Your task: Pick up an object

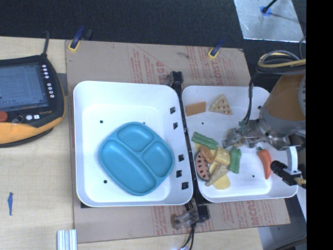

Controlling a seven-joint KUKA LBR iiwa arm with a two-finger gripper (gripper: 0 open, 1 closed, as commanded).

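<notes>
The right bin (260, 190) holds several toy foods. A tan cracker (195, 108) and a waffle wedge (220, 105) lie at its far side. Nearer the front are a green bean (204, 139), a watermelon slice (202, 166), yellow pieces (221, 158), a green pickle (235, 160) and an orange carrot (265, 163). My gripper (237, 137) is low in the middle of this bin, just above the pickle and the yellow pieces. The grey arm with its orange band (285, 104) reaches in from the right.
The left bin (83, 139) holds a blue divided plate (136, 158). A tablet-like pendant (26, 95) lies on the bench at the far left. Black clips (177, 78) join the bins along the middle. Cables (278, 60) hang behind the arm.
</notes>
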